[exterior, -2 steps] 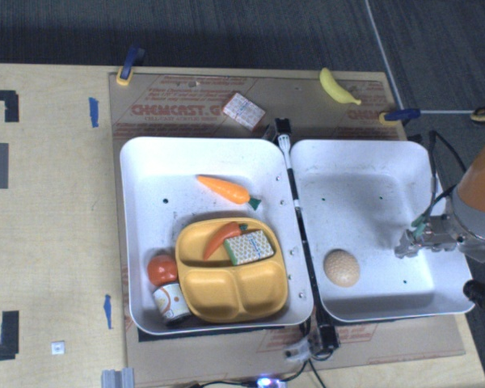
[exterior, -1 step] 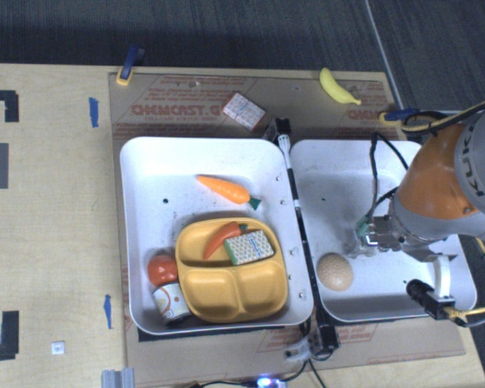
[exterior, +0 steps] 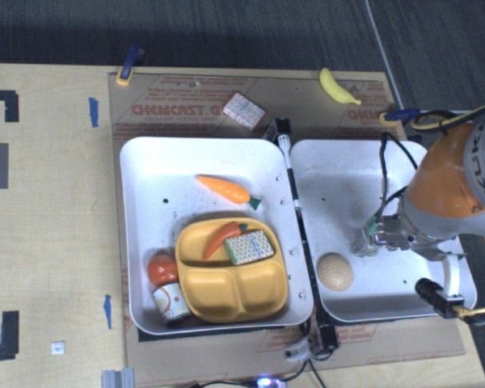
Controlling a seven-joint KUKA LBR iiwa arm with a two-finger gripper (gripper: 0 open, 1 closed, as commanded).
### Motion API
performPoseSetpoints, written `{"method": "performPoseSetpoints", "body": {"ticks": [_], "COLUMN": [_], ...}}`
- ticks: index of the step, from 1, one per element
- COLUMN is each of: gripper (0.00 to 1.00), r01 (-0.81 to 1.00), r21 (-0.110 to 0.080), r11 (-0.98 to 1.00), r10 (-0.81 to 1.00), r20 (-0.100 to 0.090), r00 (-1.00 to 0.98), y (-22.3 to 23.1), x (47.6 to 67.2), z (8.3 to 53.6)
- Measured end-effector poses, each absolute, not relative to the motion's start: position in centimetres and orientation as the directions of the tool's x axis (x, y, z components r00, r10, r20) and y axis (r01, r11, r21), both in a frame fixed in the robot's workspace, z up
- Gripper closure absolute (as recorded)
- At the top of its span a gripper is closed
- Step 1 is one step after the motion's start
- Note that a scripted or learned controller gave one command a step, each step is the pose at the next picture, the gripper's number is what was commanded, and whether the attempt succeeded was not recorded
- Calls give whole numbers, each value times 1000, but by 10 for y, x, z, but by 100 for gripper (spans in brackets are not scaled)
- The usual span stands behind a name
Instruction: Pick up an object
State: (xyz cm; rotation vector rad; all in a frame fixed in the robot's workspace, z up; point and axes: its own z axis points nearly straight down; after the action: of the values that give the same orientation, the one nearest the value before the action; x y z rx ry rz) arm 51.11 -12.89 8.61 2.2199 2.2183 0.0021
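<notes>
Orange-banded and reaching from the right, the arm sets its pincer (exterior: pixel 370 239), grip state impossible to tell, just above a tan egg-shaped object (exterior: pixel 335 271) in the right bin (exterior: pixel 339 164).

Two white bins (exterior: pixel 137 217) sit on a tan board with red lettering; one holds an orange carrot (exterior: pixel 223 189), a yellow divided tray (exterior: pixel 230 285), a red pepper (exterior: pixel 222 238) and a checkered sponge (exterior: pixel 249 247), the other a beige ball (exterior: pixel 335 272). A yellow banana (exterior: pixel 338 87) lies above.
</notes>
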Motion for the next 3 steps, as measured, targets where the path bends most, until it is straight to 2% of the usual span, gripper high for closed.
{"method": "performPoseSetpoints", "body": {"ticks": [1, 2, 3], "gripper": [100, 100, 100], "r01": [1000, 1000, 1000], "r21": [2, 1, 3], "r11": [0, 2, 0], "r10": [1000, 1000, 1000], "r20": [0, 0, -2], "r00": [0, -2, 0], "y": [-149, -73, -137], "x": [498, 480, 480], "z": [86, 185, 192]}}
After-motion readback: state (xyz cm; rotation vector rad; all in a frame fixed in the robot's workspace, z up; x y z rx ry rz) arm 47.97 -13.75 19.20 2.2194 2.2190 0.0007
